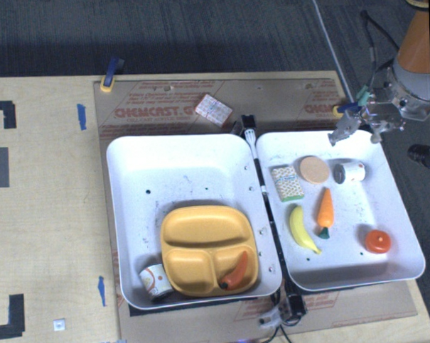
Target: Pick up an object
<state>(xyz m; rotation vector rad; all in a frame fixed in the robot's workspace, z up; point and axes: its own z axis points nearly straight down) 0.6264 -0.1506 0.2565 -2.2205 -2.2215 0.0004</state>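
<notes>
My gripper (357,133) hovers over the far edge of the right bin (404,265), open, with nothing between its fingers. Below it in that bin lie a tan round disc (314,169), a small white can (349,172) on its side, and a green-and-white packet (287,182). Nearer the front are an orange carrot (325,209), a yellow banana (302,229) and a red-orange tomato (377,241). The white can is the closest item, just below the fingertips and apart from them.
The left bin (129,171) holds a yellow divided plate (204,246) with a red-orange pepper (236,271) in one compartment, and a small printed cup (154,280) at the front left corner. A patterned card (213,109) lies on the brown board behind the bins.
</notes>
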